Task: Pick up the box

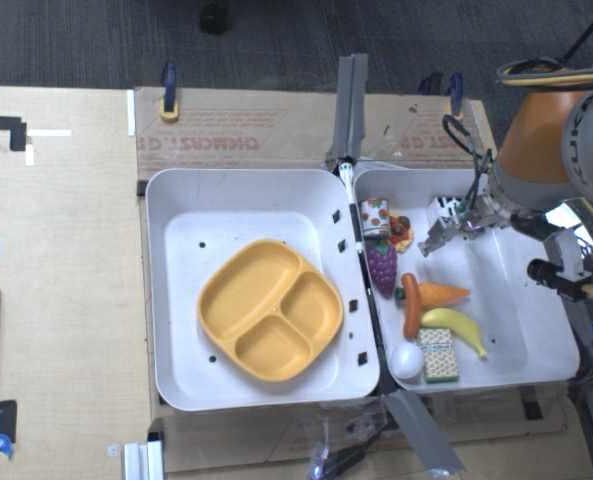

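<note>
End effector (438, 236) is hovering over the far part of the right bin (536, 363), holding nothing; can't tell its opening. Box (438, 355) is lying at the near edge, touching the banana (456, 325), beside the egg (406, 360). Crowding is making that grasp tight.

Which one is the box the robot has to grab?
Look in the right white bin, at its near edge. The box lies flat there, just below the banana and beside the white egg. It is the only rectangular thing there, with a green speckled pattern.
</note>
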Tool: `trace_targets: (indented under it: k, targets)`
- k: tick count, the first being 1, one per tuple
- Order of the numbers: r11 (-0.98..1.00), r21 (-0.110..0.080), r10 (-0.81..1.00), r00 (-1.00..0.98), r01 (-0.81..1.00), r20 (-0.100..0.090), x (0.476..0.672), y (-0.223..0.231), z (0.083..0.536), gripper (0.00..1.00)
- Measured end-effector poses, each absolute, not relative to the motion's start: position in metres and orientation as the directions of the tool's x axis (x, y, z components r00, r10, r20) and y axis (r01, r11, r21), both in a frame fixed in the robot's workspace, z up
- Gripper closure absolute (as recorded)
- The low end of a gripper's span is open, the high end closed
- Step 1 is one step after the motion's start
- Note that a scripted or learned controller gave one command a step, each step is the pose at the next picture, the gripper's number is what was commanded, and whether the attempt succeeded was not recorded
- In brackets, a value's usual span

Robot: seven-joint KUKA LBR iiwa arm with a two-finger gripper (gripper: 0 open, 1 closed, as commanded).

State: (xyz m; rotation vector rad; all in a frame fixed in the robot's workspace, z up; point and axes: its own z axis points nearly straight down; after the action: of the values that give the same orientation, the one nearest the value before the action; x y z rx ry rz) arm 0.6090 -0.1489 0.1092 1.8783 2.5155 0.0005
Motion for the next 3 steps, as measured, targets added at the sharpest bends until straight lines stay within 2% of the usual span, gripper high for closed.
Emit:
trace_targets:
  k: [1,2,3]
  targets:
    - [0.177,-0.026,0.984,-0.177,0.984,-0.009,0.652,-0.121,0.111,0.0]
    - [0.532,0.001,0.847,-0.532,0.847,-0.002,0.638,-0.064,0.192,0.0]
    - [0.319,-0.001,0.948,-0.319,0.948,0.0,0.571,-0.136,0.1,0.0]
